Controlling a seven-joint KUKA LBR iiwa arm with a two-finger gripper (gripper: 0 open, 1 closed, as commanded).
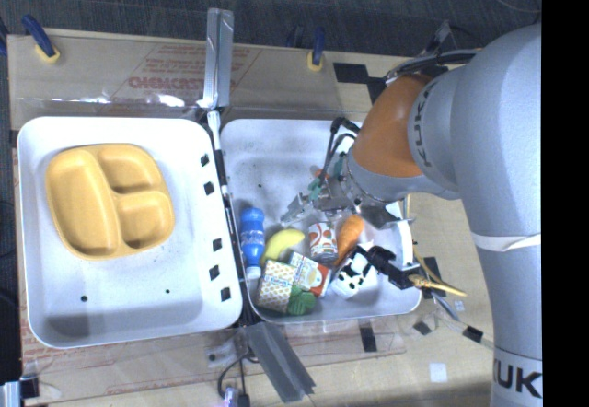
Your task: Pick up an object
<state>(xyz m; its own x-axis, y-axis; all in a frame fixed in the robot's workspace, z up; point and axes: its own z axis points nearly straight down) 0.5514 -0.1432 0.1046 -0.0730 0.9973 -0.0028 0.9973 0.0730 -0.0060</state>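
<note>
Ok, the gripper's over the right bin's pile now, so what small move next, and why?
Probably a short descent toward the carrot. The gripper sits in the right bin at the pile's upper edge, with nothing visibly between its fingers. The carrot and small can lie just below it, nearer than the blue bottle or banana.

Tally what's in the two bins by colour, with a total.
Yellow: 2, the tray in the left bin and a lemon-like fruit in the right bin
Blue: 1, bottle
Orange: 1, carrot
Green: 1, lump
Black and white: 1, toy
Printed, mixed colours: 3, box, carton, can
Total: 9
</note>
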